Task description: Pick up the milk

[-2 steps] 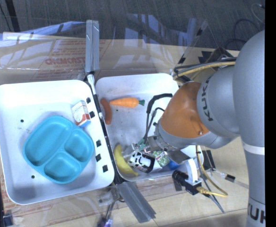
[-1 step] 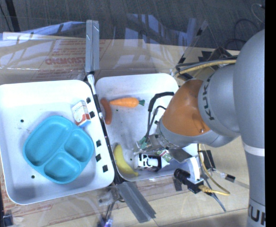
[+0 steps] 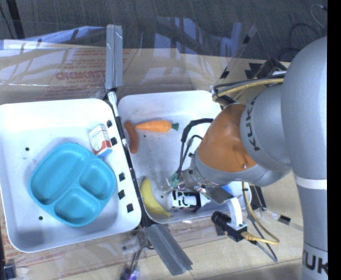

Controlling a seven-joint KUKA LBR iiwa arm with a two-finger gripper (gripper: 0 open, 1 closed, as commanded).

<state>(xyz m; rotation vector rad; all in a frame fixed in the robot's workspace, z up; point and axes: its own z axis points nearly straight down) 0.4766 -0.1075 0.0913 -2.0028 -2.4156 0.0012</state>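
- One gripper (image 3: pixel 182 198) hangs low in the right bin (image 3: pixel 159 107), near its front wall; its tip is a dark block with white marks, partly hidden under the wrist.
- Whether the fingers are wide or narrow, I cannot tell: the wrist and cables cover them, and nothing shows between them.
- Just left of the gripper lies a banana (image 3: pixel 150 199), in the bin's front left corner, close to the tip; touching or not, I cannot tell.
- Above the gripper, the arm (image 3: pixel 258 139) crosses the bin's right half, its orange band facing the camera, with black cables looping along its left side.
- Farther back in the same bin a carrot (image 3: pixel 153 126) lies crosswise, its green end pointing right.
- Beside the carrot's left end, a brown sausage (image 3: pixel 132 137) lies along the bin's left wall.
- The milk (image 3: pixel 99 137), a small white carton with red print, is in the left bin (image 3: pixel 18 112), tilted against the wall that divides the bins, well apart from the gripper.
- A blue tray (image 3: pixel 71 182) with three compartments lies in the left bin's middle; the milk sits just off its back right corner.
- Both bins rest side by side on the table (image 3: pixel 54 69).
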